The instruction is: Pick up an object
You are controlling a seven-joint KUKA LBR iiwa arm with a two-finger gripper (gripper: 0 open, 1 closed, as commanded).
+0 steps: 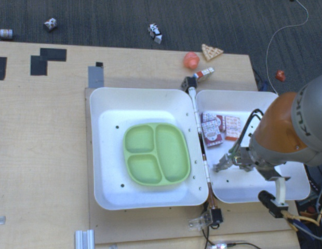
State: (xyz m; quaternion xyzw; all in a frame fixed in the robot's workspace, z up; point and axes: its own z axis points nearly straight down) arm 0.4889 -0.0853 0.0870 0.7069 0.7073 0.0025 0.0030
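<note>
Wooden bench (41, 139) on dark carpet (124, 9), 2 white bins (106, 154); end effector (223, 165) possibly empty, opening unclear.

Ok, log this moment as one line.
gripper: low in right bin, nothing visibly held | snack packets: right bin | green divided plate: left bin

A pale green divided tray (157, 154) lies in the white bin (106, 139) at centre frame. In the right white bin (296, 190), red-and-white printed packets (219, 128). The arm (285, 134) is grey with an orange band. Tan bench (41, 154), black patches (47, 60) upper left; dark grey carpet (114, 7) above.
</note>
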